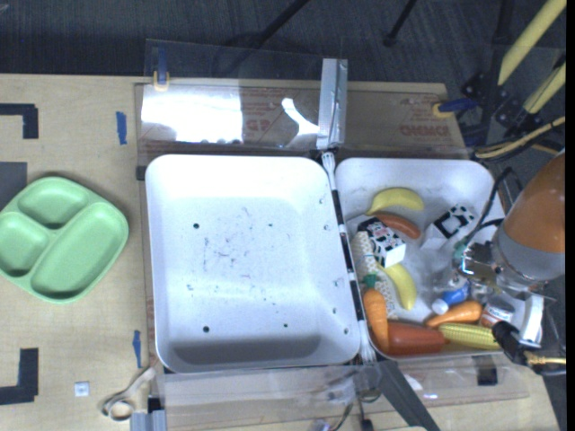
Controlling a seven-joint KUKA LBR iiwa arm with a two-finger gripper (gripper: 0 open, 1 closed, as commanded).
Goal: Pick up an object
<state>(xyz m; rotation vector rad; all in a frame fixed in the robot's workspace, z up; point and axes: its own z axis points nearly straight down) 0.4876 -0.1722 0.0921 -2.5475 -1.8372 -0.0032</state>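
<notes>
toy food [395, 285] in right bin [467, 173], plate [59, 238] far left

My arm [532, 251] looks grey, with a rounded orange band [546, 200] and silvery wrist fittings [505, 287] below it.

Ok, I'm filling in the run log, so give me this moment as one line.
gripper: over right bin, right side | nearest: corn, small carrot | hold: none seen | task: pending
</notes>
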